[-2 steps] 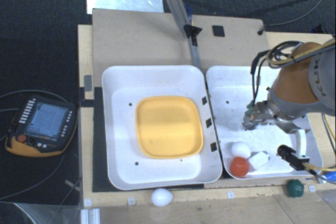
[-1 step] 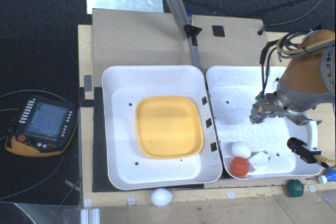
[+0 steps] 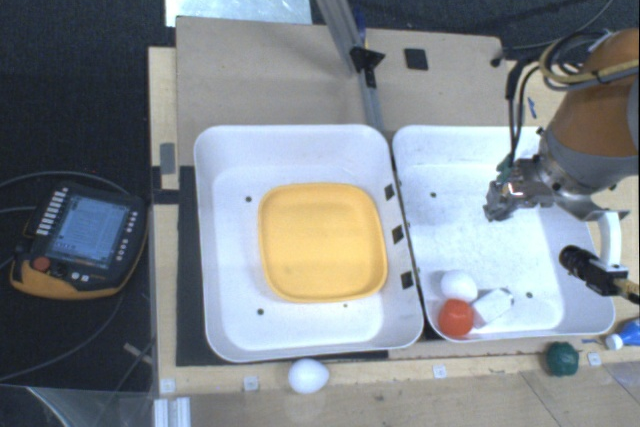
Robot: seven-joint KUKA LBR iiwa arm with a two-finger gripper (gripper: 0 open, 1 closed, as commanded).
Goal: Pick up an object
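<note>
While the arm reached in from the right edge of the frame, its gripper (image 3: 500,200) hung over the upper middle of the right bin (image 3: 430,150), above bare floor; whether the claw stood wide or narrow could not be told at this size, and nothing showed in its grasp. Candidate objects lay together in the lower left corner of that bin — a white ball (image 3: 459,285), a red ball (image 3: 456,317) touching it from below, and a small white block (image 3: 493,305) just beside both on the right. This cluster lay down-frame and slightly left of the claw, well apart from it, so the coming move was judged to turn on a travel toward the lower edge of the picture, followed by a descent. Only the block showed a long axis, running roughly left to right with a slight tilt; the balls had none. Crowding against the bin wall was judged the main risk to a clean grasp. Occupying the left bin (image 3: 215,215) was a yellow plate (image 3: 322,240), lying flat and centred. Outside the bins, a white egg-shaped object (image 3: 308,376) rested near the lower edge, and a dark green ball (image 3: 562,359) sat at lower right. A handheld control pendant (image 3: 75,240) lay at far left — its screen lit but unreadable; no brand, label or writing could be read anywhere.
</note>
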